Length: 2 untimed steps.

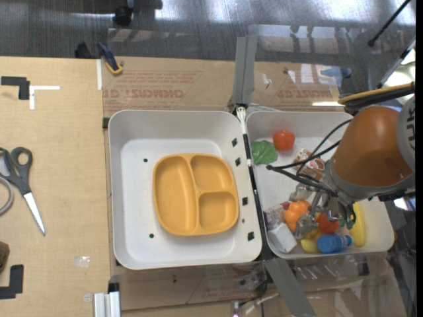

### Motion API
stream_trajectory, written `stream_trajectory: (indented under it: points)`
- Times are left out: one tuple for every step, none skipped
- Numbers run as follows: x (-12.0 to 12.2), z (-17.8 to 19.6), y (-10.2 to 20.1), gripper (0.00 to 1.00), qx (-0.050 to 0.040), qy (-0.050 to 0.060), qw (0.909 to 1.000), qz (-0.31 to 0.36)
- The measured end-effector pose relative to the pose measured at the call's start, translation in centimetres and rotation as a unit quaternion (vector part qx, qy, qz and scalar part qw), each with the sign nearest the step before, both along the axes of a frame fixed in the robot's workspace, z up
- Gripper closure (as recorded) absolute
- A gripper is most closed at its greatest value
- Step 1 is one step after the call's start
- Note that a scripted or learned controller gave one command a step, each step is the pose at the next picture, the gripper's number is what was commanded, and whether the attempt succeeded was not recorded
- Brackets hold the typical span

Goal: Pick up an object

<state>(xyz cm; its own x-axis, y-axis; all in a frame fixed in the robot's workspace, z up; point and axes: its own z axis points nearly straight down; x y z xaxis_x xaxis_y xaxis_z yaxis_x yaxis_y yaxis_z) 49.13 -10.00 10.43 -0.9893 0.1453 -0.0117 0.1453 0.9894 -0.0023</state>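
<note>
Arm low over the crowded near end of the right bin (317, 119), its far end open.

The gripper (316, 222) sits among the heap by the bin's near wall; whether its fingers are apart or together cannot be told. Touching or just beside it: an orange piece (295, 211), a red piece (327, 224), a blue bottle (332, 244), a yellow banana (358, 224), a white block (281, 237). Toward the bin's far wall, well apart, lie a green leaf (264, 152) and red tomato (284, 140). The left bin (125, 177) holds a yellow divided plate (195, 194).

Divided plate (196, 195) in left bin (125, 177), scissors (23, 183) further left
</note>
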Motion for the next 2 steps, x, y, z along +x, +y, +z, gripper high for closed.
stream_trajectory:
  points:
    - [1.1,8.7,10.3,1.0,0.0026,0.005,0.9956,-0.094]
    - [2.6,19.7,14.9,1.0,0.0016,0.005,1.0,0.007]
